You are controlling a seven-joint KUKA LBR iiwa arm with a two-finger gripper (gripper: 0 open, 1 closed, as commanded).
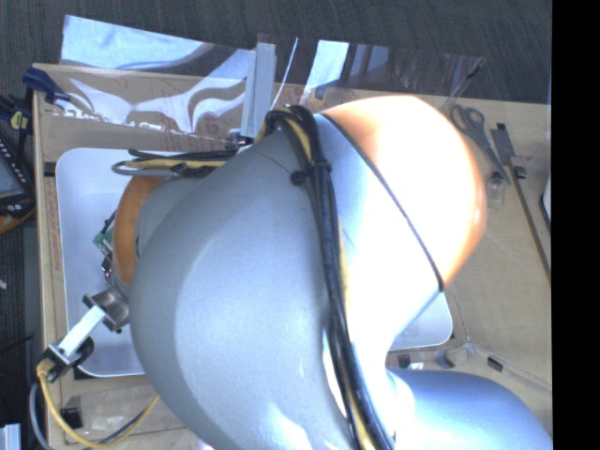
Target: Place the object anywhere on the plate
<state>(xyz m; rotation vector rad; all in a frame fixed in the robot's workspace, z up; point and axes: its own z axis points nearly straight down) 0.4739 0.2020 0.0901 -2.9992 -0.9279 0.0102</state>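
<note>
Nearest the lens: the arm [244, 317], grey shell swollen across most of my view, orange band [422, 176] blown out by glare, black cable [323, 242] running down its back.

Pincer: under that bulk, over the left bin [80, 195] by my reading. Wide, narrow or holding something, I cannot tell.

Outward from there: a brown-orange curve at the arm's left edge, which I take for the plate [128, 216], lying in the left bin. The arm standing right over it fits a reach toward the plate, but that is a judgement only.

The object: not identified. A green scrap [99, 240] sits just beside the plate's edge, against the bin floor; it may be part of the object or may not. Which way it points and how its long axis runs, I cannot tell.

Further out: a white bar [82, 331] with a metal fitting slants across the bin's near-left corner; a yellow cable [56, 406] loops below it. A corner of the right bin [436, 331] peeks out beneath the arm, on the bench [506, 279].
</note>
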